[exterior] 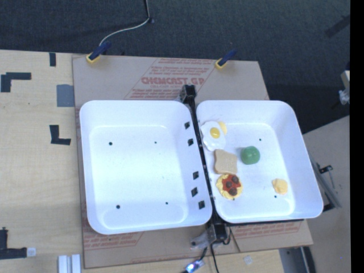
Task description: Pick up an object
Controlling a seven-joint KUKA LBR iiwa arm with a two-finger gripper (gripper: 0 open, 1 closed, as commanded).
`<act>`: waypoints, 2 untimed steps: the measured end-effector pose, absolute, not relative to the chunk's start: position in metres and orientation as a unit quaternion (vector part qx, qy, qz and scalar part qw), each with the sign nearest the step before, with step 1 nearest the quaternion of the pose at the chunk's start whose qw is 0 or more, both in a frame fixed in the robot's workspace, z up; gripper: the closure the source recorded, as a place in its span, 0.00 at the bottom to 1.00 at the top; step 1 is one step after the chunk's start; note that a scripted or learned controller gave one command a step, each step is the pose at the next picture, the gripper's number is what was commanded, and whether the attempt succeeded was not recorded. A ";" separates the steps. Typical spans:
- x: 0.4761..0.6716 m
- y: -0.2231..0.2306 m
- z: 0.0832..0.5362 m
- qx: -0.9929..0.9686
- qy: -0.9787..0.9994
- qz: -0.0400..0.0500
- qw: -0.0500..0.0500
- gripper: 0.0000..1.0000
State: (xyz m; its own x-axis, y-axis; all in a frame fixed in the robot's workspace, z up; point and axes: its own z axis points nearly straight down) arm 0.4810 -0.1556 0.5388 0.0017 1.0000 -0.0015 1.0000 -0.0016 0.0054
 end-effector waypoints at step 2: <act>0.484 -0.089 0.542 0.706 0.708 0.004 0.006 1.00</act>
